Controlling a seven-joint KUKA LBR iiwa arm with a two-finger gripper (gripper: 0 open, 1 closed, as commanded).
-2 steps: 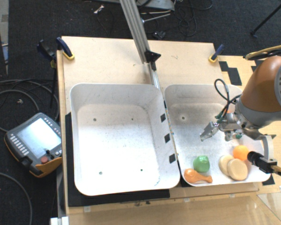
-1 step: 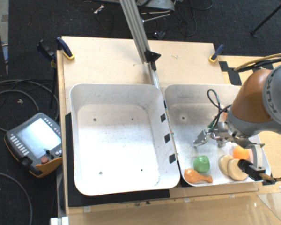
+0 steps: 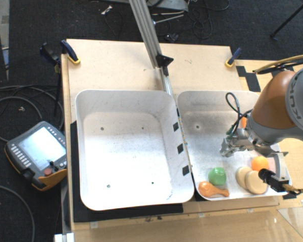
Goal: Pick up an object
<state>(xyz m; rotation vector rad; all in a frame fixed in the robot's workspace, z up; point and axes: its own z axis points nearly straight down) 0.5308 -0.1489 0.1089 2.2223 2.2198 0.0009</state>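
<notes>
Green ball (image 3: pixel 217 175) rests near the front wall of the right bin (image 3: pixel 202 105), beside the orange piece (image 3: pixel 212 189). Gripper (image 3: pixel 231 146) hangs above and behind the ball; its opening cannot be judged. Ball likely light, smooth, prone to roll; grasp across its widest part.

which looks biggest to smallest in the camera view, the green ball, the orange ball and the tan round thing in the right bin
1. tan round thing, clearly largest
2. green ball
3. orange ball, smallest as seen, though the arm may hide part of it, so its rank against the green ball is unsure
</notes>
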